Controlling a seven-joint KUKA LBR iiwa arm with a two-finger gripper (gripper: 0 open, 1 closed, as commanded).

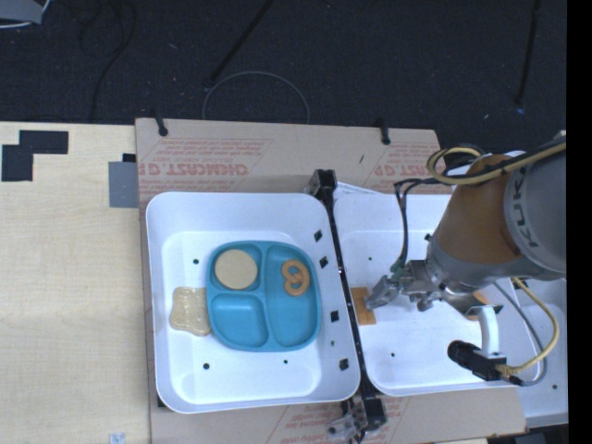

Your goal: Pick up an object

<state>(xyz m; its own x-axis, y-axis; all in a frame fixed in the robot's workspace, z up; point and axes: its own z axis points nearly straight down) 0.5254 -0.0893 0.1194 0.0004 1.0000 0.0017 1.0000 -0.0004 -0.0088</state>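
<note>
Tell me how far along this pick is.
Done: the arm has reached into the right bin, with its claw low at the bin's left wall beside a small orange-brown piece. In hand: nothing visibly held; whether the claw touches that piece is unclear. Left: grasp and lift. The blue tray, with cracker and pretzel, sits in the left bin.

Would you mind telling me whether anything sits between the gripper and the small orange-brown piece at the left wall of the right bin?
Nothing visible does. The gripper sits right beside the orange-brown piece in the right bin, with no other object between them.
</note>
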